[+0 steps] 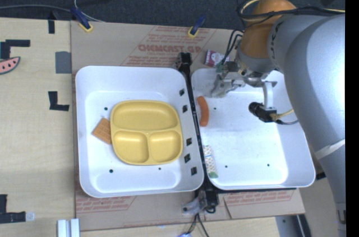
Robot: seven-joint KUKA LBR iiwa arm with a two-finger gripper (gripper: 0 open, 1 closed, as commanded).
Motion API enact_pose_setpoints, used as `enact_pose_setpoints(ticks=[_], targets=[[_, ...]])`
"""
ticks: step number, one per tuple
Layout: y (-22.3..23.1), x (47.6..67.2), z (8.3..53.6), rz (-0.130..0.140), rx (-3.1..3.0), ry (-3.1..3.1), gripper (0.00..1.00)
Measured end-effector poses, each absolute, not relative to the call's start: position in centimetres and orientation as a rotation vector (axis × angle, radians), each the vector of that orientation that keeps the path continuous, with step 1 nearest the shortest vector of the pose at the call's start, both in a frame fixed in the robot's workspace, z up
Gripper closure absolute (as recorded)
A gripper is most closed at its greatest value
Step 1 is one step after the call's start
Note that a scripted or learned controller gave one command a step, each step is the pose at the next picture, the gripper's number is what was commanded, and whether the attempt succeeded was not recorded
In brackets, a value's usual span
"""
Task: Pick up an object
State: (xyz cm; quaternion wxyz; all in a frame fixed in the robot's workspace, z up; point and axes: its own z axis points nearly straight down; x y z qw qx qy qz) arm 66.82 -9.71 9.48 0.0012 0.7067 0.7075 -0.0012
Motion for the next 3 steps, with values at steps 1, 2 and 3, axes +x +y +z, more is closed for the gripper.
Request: enact_pose_setpoints(ticks=[1, 2, 3], targets=[[-9.7, 66.8, 10.4, -0.005, 2.218, 2.222, 1.0], [-9.7, 66.8, 11.3, -0.006, 2.219, 2.223, 1.0], [-9.6, 66.8, 12.3, -0.006, 2.219, 2.224, 1.0]])
